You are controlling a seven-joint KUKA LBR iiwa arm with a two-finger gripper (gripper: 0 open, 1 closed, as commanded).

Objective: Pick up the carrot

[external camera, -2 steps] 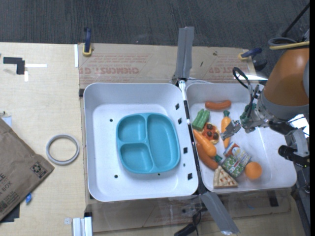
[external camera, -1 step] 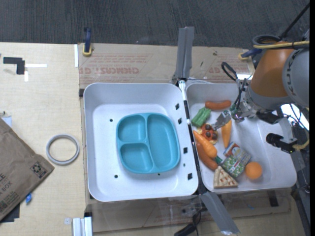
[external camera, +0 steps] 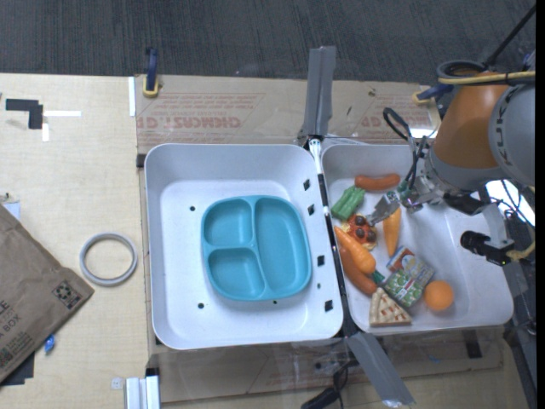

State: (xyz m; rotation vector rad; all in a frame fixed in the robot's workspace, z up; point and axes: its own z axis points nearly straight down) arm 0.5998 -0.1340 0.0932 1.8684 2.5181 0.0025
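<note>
You have two white bins on the desk: the left bin (external camera: 162,254) carries one teal divided plate (external camera: 255,247), set near its middle. The right bin (external camera: 477,309) carries the rest. Count two long orange carrots there: one carrot (external camera: 392,228) lies near the middle of the bin, its top end just under the end effector, and a second, thicker carrot (external camera: 355,261) lies along the bin's left wall, running down toward the near edge. You also see one reddish sausage (external camera: 377,181) near the far wall, one green vegetable (external camera: 347,202) by the far left corner, one dark berry cluster (external camera: 364,226) between the carrots, one small printed carton (external camera: 407,278), one pizza slice (external camera: 389,310) at the near edge and one orange ball (external camera: 438,296) toward the near right corner. Outside the bins, one grey tape ring (external camera: 108,257) sits on the desk to the left.

The end effector (external camera: 388,204) hangs low over the right bin, its fingers slightly parted at the upper tip of the slimmer carrot. You cannot tell whether it grips or merely touches it
</note>
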